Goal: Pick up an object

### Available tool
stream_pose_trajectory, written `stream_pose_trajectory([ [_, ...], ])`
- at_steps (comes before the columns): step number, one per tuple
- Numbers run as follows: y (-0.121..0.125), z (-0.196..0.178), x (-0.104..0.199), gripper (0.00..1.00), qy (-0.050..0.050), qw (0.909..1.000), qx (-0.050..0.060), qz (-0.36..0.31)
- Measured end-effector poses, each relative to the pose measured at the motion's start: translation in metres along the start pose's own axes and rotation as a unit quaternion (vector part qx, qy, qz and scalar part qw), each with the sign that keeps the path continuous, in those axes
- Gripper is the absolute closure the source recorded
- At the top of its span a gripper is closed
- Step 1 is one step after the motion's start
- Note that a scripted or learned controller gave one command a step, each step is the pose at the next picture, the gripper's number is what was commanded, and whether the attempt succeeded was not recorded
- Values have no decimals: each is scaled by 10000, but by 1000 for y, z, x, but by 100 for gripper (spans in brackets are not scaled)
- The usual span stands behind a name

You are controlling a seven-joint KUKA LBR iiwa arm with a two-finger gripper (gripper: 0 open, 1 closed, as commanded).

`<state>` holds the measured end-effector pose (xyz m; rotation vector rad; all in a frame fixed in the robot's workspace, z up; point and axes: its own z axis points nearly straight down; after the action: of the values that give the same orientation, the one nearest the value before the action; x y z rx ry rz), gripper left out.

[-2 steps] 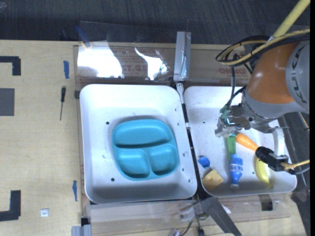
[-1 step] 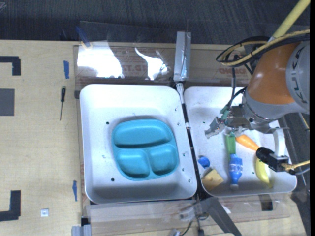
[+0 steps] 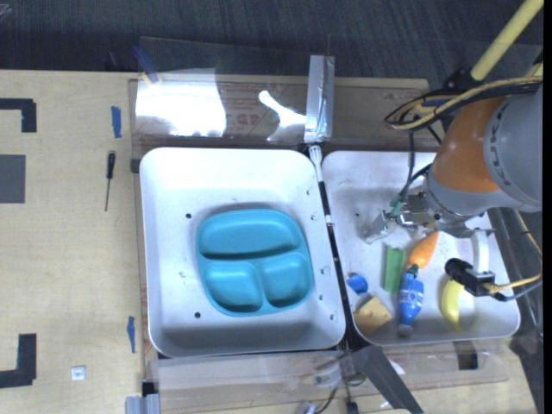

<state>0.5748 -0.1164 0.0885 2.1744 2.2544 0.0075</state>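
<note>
the metal two-finger gripper point(image 3: 390, 221) is seen low in the right white bin point(image 3: 345, 175), but whether the fingers are spread or closed cannot be told, and nothing is seen held between them. just at four o'clock of it, an orange carrot-shaped plastic toy point(image 3: 423, 251) lies tilted, and beside that, at five o'clock, a green stick-shaped piece point(image 3: 393, 269) stands along the bin floor. further out at five o'clock a small blue bottle with a label point(image 3: 410, 299) is laid, touching or nearly touching the green piece. at seven o'clock of the bottle a tan wedge-shaped block point(image 3: 373, 313) and a small blue cap-like piece point(image 3: 357, 283) are found. a yellow plastic banana point(image 3: 450, 303) lies well toward three o'clock, partly hidden by a black cable end.

the carrot toy is judged the nearest candidate: it is probably light, stiff and somewhat slippery, so it would best be taken across its thick middle, at right angles to its length. the crowding by the green piece could spoil the grasp.

further out, the left white bin point(image 3: 164, 188) carries a blue three-compartment plastic tray point(image 3: 254, 257), and both bins rest on the wooden desk point(image 3: 60, 257).
</note>
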Motion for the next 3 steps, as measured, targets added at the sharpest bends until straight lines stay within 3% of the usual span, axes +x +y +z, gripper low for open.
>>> stream_pose_trajectory([
  [1, -20, 1, -25, 0, 15, 9997, 30, -241],
  [2, -75, 0, 22, 0, 12, 9974, 16, 714],
  [3, -73, -11, 22, 100, 8, 9974, -7, 723],
])
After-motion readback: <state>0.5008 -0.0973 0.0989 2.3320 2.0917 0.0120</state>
